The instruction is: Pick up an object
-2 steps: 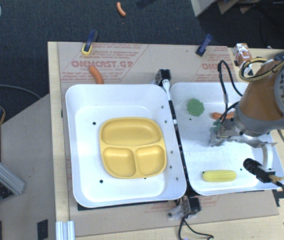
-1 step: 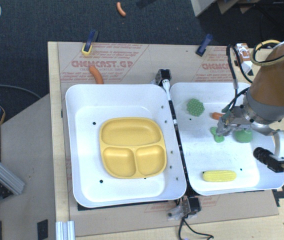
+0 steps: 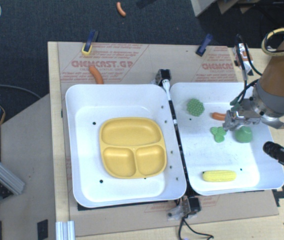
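The right bin [image 3: 262, 179] holds several toy foods: a bumpy green ball [image 3: 195, 107], a small orange piece [image 3: 217, 116], a small green piece [image 3: 218, 134], a rounder green piece [image 3: 243, 134] and a yellow corn cob [image 3: 219, 175] near the front. My gripper [image 3: 231, 121] hangs low over the bin's middle, just right of the orange piece and between the two green pieces. I see nothing lifted off the bin floor. The arm's wrist hides what lies directly beneath it.
The left bin [image 3: 82, 134] carries a yellow divided plate [image 3: 132, 147]. An orange sausage [image 3: 96, 74] lies on the cardboard behind that bin, and another [image 3: 121, 9] lies on the dark floor. Blue clamps [image 3: 89, 42] [image 3: 204, 45] grip the board's far edge.
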Robot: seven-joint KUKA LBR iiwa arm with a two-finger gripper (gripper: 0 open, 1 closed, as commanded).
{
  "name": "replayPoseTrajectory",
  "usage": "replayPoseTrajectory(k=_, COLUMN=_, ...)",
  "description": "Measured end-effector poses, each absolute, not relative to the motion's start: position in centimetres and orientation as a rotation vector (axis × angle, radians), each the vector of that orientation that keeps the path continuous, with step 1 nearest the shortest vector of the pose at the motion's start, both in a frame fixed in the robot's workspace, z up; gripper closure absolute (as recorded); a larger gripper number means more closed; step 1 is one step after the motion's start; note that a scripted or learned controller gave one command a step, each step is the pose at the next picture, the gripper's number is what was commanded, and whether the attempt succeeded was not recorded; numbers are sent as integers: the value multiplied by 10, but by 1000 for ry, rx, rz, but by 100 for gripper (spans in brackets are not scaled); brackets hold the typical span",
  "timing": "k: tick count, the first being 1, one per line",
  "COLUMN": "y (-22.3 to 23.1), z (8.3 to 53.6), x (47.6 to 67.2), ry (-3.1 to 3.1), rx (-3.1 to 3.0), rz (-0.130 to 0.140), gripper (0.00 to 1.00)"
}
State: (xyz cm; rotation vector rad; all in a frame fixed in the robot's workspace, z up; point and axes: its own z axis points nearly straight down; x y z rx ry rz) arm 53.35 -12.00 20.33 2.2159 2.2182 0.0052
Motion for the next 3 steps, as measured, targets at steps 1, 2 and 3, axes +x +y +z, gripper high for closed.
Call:
replayPoseTrajectory(k=1, y=-120, z=227, x=535, ry=2219, rx=2216, rz=4, gripper=100)
replayPoseTrajectory(k=2, y=-77, z=235, x=525, ry=2228, rx=2217, rz=2, gripper=100)
replayPoseTrajectory(k=3, y=-85, z=231, x=534, ry=2220, rx=2220, rz=1, gripper=100)
